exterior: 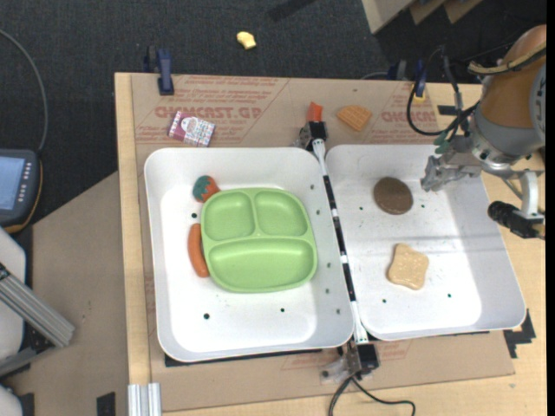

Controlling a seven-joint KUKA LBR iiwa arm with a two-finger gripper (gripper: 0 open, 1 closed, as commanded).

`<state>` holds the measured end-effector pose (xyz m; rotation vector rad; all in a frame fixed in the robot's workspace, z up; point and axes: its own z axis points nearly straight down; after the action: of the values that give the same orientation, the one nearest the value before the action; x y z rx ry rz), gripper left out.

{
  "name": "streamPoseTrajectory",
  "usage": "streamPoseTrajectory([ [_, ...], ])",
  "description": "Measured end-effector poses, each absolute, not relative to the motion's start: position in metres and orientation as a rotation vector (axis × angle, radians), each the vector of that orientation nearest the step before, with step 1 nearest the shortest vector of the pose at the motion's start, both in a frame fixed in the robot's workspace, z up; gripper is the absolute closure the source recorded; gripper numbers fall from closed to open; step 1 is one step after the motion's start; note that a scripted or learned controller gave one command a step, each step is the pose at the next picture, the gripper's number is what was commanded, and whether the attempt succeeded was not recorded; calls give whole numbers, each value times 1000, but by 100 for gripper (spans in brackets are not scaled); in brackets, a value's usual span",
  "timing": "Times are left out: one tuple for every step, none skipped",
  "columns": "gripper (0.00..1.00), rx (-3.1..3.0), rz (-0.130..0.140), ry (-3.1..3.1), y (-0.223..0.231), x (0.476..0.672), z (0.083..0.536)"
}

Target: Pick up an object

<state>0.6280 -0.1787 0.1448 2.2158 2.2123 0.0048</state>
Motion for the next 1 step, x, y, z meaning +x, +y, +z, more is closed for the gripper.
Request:
streamPoseTrajectory([
  [0,2220,0,2221,-176,626,141],
])
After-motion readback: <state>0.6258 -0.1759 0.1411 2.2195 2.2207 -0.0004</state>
